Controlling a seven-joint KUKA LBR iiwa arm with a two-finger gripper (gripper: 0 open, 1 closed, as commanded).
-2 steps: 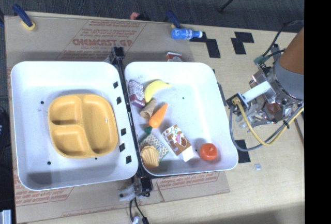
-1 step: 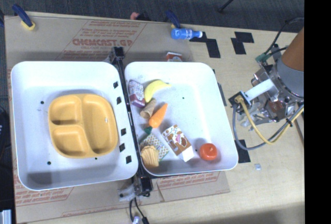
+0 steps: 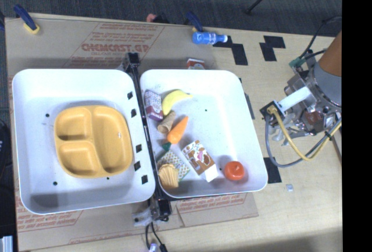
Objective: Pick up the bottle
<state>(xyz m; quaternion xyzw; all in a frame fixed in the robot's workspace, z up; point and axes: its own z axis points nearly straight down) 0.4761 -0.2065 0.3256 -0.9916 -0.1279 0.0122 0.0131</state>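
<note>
The bottle (image 3: 200,161), a small carton-like one with a white cap and a printed label, lies on its side in the right bin (image 3: 244,128), near that bin's front edge. It sits between a waffle-patterned toy (image 3: 172,168) on its left and a round orange-red piece (image 3: 235,170) on its right. The gripper (image 3: 307,118) is well apart from it, off to the right of the bin and over the bare table (image 3: 302,198), among yellow and grey cables.

Further back in the same bin lie a banana (image 3: 173,99), a carrot (image 3: 178,128) and a dark purple packet (image 3: 153,103). The left bin (image 3: 29,128) carries a yellow divided tray (image 3: 93,140). Both bins rest on printed cardboard taped to the table, with a blue clamp-like thing (image 3: 208,38) behind them; dark carpet lies beyond.

The gripper's end is a tangle of metal and wiring, possibly pointing downward, and whether it is open or closed cannot be told; nothing is seen in it.
</note>
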